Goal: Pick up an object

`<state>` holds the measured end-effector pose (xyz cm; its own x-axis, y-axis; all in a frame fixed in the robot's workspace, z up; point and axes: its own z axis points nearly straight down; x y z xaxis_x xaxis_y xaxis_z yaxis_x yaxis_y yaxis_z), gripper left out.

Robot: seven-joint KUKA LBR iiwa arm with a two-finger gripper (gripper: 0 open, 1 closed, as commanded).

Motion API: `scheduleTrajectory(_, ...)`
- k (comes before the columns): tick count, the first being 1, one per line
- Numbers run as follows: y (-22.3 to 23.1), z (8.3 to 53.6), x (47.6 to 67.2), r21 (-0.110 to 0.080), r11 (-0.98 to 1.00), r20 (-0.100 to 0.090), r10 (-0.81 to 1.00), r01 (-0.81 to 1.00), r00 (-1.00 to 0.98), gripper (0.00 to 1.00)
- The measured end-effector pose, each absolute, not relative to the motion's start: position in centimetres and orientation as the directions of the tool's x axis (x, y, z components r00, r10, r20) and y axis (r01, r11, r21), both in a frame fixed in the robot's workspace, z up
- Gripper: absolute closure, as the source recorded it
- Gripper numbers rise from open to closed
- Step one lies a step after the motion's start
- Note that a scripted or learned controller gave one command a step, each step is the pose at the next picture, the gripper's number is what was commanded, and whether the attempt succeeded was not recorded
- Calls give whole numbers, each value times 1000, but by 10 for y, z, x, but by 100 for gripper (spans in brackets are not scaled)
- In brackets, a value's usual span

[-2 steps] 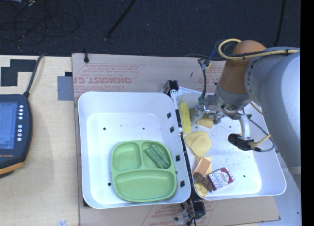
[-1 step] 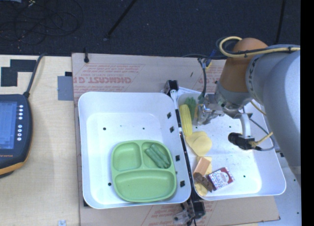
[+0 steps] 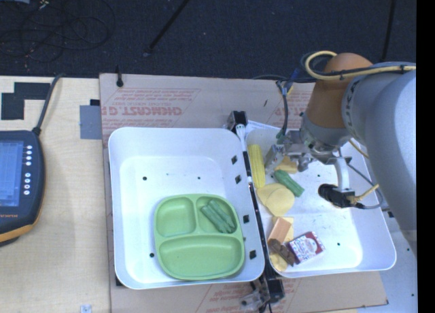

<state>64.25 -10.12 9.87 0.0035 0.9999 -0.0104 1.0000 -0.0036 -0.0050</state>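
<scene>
My gripper (image 3: 285, 156) is low over the upper left part of the right bin (image 3: 353, 243). It hangs just right of a yellow corn cob (image 3: 256, 164) that lies along the bin's left wall. A small yellow piece (image 3: 289, 167) sits directly under the gripper, and a green pod (image 3: 289, 184) lies just below it. A pale yellow round item (image 3: 278, 199) rests below the pod. Nothing shows as lifted off the bin floor.
Near the right bin's front left corner lie an orange wedge (image 3: 281, 227), a brown piece (image 3: 280, 251) and a red packet (image 3: 304, 246). The left bin (image 3: 136, 143) holds a green divided plate (image 3: 197, 256) with green beans (image 3: 219, 216) in one compartment. A tablet (image 3: 17, 179) lies at far left.
</scene>
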Motion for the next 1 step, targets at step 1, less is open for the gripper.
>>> scheduleTrajectory(1,-99,108,642,-7,-3,-5,1000,1000,3,100)
